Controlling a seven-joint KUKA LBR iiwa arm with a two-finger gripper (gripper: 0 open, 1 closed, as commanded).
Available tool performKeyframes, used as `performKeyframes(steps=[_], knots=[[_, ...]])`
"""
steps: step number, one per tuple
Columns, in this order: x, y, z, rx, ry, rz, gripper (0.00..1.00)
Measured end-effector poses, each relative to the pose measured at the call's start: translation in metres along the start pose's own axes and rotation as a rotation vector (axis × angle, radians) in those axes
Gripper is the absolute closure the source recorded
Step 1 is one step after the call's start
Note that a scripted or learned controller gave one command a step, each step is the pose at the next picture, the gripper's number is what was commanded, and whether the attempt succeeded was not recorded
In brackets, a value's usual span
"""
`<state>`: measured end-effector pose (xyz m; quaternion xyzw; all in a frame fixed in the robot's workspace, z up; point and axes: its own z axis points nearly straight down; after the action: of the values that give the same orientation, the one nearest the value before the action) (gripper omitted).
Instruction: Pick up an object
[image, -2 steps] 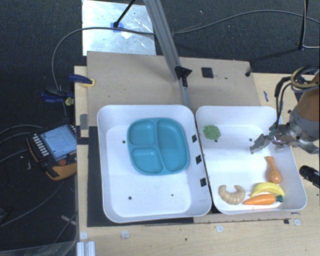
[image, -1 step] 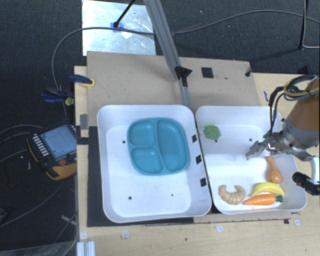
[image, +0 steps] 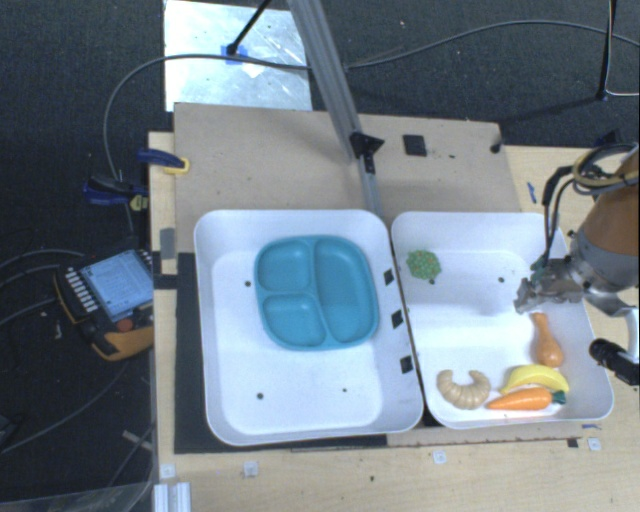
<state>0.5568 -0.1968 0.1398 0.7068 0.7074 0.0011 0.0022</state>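
The right bin (image: 470, 260) holds a green broccoli piece (image: 423, 265) near its far left corner. Along its near side lie a tan croissant (image: 464, 388), an orange carrot (image: 520, 401) and a yellow banana (image: 538, 378). An orange squash-like piece (image: 546, 341) lies by the right wall. My gripper (image: 538, 290) hovers at the bin's right side, just above the upper end of that orange piece, under the grey wrist with its orange band. No object shows between the fingers.
The left bin (image: 225, 380) holds a blue three-section plate (image: 316, 291). A slanted metal pole (image: 335, 85) rises behind the bins. Cables and a small device (image: 110, 290) lie on the floor at the left. The middle of the right bin is bare white.
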Motion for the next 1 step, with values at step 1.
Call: performKeyframes(steps=[1], knots=[[0.0015, 0.0026, -0.0438, -0.002, 0.000, -0.004, 1.00]])
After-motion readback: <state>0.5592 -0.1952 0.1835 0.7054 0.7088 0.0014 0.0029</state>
